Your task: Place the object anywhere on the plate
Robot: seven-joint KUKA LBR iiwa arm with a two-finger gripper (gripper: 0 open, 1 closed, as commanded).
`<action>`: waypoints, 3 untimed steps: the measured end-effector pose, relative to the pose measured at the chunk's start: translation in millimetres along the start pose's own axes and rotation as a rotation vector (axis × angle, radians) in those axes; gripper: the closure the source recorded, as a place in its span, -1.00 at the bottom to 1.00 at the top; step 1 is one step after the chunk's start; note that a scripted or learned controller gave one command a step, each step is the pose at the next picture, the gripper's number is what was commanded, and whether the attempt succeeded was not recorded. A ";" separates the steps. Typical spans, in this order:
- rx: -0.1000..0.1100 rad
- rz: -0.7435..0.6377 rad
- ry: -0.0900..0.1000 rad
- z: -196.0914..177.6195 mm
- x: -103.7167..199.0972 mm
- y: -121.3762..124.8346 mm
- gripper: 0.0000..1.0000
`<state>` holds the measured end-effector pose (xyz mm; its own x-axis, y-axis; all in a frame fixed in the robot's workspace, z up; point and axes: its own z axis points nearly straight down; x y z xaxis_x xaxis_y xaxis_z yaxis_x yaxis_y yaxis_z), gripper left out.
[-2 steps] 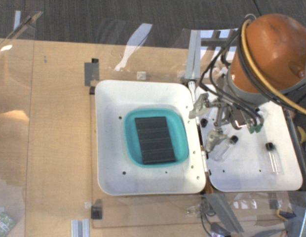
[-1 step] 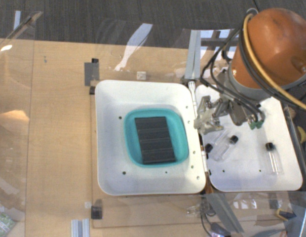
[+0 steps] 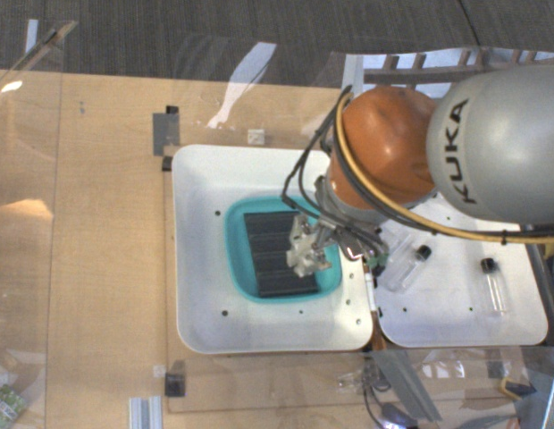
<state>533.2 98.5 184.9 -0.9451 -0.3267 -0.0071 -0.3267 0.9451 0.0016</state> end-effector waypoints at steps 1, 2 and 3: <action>0.000 0.001 -0.001 -0.3 -0.2 -0.2 -1.00; 0.002 0.065 -0.002 -0.7 -59.9 -82.9 -1.00; 0.002 0.066 -0.013 -13.3 -63.1 -81.4 1.00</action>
<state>619.3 42.1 198.6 -0.9643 -0.2640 -0.0198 -0.2641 0.9645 0.0008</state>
